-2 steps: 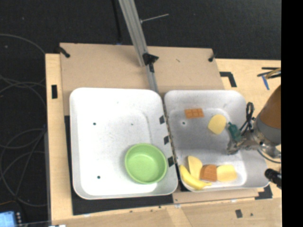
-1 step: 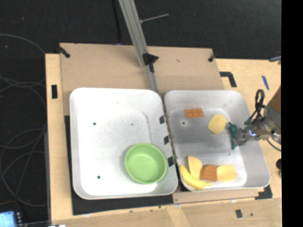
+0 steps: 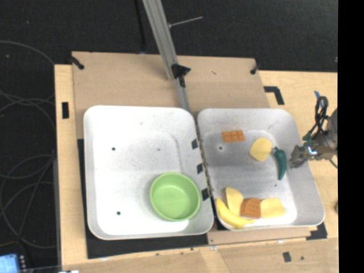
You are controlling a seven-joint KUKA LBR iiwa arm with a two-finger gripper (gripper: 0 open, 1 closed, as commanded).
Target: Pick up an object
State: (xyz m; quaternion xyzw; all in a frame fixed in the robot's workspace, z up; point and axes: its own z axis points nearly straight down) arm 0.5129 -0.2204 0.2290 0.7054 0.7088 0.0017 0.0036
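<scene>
I am seeing the tool (image 3: 300, 154) hanging at the right bin's (image 3: 239, 118) far rim, its grip unreadable to me, likely lining up on the teal piece (image 3: 280, 162) just beside it, the yellow lump (image 3: 261, 149) lying slightly farther in.

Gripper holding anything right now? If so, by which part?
Cannot be told. The gripper sits at the right bin's right rim, next to the teal pepper-shaped toy, but the view is too blurred to show a hold.
</scene>
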